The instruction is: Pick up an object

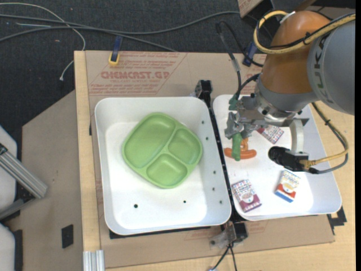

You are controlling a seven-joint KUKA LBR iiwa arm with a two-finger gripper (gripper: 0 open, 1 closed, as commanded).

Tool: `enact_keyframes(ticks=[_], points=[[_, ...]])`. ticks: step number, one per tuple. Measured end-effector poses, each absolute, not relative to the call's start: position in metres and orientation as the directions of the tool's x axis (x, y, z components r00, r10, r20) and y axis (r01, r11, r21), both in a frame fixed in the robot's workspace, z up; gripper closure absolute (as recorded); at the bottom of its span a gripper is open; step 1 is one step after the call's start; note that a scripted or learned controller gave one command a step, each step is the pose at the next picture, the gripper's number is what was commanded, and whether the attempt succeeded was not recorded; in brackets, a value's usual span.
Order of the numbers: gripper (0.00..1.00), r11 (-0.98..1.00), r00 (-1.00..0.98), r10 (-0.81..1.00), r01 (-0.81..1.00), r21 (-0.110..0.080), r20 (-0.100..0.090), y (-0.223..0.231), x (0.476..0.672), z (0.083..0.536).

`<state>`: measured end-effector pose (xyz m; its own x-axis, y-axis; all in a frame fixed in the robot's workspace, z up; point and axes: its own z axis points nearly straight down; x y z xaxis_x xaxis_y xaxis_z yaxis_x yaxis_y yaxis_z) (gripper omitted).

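Observation:
My gripper hangs low over the left part of the right bin. Directly under it a green stick-shaped item lies across an orange carrot-like item. The green item's upper end reaches up to the gripper's tip. Whether it is held is hidden by the gripper body. In front of these lie a small red-and-white packet and a white packet with blue and red marks. A patterned packet peeks out beside the gripper.
The left bin holds a green divided plate near its middle. The arm's orange and grey wrist covers the back of the right bin. A black divider runs between the bins.

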<state>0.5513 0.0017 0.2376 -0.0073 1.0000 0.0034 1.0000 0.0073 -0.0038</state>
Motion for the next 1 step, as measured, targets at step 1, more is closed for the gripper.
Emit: enact_keyframes(ticks=[1], points=[[1.0, 0.005, -0.005, 1.0, 1.0, -0.004, 0.002, 0.0511, 0.5576, 0.2239]])
